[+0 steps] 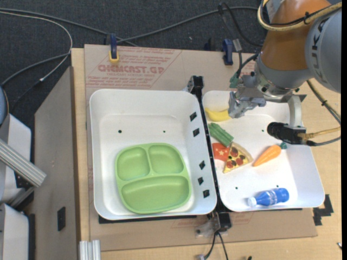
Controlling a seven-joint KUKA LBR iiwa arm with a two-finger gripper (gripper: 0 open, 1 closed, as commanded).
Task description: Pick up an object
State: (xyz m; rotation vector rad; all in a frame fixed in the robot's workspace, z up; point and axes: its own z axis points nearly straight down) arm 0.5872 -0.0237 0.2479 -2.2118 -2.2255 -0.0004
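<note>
Blue bottle (268, 197), right bin's (303, 196) front edge. Behind: carrot (267, 155), pizza slice (236, 158), green piece (221, 132), banana (217, 114). Gripper (239, 106) just beside banana; jaw state cannot be told. Risk: 5 crowded items; fingers may clip the bin wall, miss.

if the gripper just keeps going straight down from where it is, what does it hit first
Most likely the yellow banana. The gripper points down over the right bin, just right of the banana's end, so it may clip that end or land on bare bin floor beside it; depth is unclear from this slanted view.
</note>
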